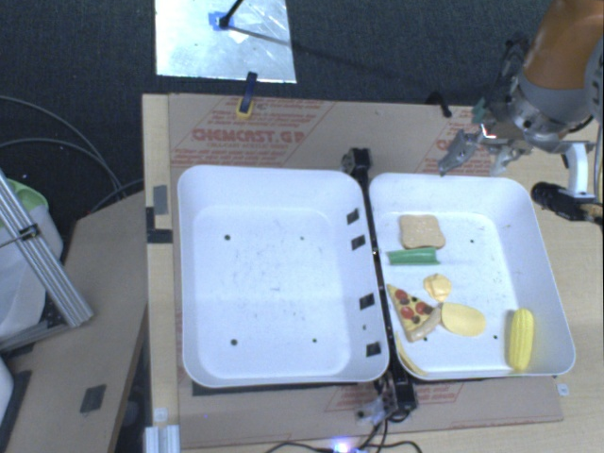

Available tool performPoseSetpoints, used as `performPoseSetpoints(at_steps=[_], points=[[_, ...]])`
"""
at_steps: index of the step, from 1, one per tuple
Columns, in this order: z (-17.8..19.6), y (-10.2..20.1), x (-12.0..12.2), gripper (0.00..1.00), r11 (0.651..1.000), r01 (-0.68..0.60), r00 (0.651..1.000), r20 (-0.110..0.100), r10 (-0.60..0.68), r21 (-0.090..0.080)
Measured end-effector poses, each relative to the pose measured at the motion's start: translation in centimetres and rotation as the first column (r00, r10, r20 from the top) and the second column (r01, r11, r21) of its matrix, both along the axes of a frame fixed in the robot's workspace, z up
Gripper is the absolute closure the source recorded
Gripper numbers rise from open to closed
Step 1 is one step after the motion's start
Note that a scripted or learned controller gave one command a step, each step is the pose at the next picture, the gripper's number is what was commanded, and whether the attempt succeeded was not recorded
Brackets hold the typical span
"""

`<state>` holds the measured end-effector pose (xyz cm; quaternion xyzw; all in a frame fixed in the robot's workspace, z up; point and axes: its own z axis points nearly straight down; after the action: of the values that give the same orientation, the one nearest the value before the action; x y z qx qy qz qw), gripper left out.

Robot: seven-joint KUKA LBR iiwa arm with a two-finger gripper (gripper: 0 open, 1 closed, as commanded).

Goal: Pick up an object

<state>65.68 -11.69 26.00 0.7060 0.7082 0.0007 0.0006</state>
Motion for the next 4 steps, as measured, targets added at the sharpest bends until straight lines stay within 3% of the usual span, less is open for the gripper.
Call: performPoseSetpoints(at_steps=[1,2,3,4], points=[[-16.9,2.8,-7.5,0.0,1.0,0.002,1.0,-0.02,-0.002,0.005],[-17.1,3.0,-2.0,0.0,1.0,-0.003,1.0,0.01,0.003,-0.002],[-17.0,0.5,-7.8,0.0,1.0,0.003,1.0,0.014,-0.003,-0.004],[-17.0,-0.1,-13.3,0.0,1.0,0.002,1.0,0.019,-0.002,-0.006]])
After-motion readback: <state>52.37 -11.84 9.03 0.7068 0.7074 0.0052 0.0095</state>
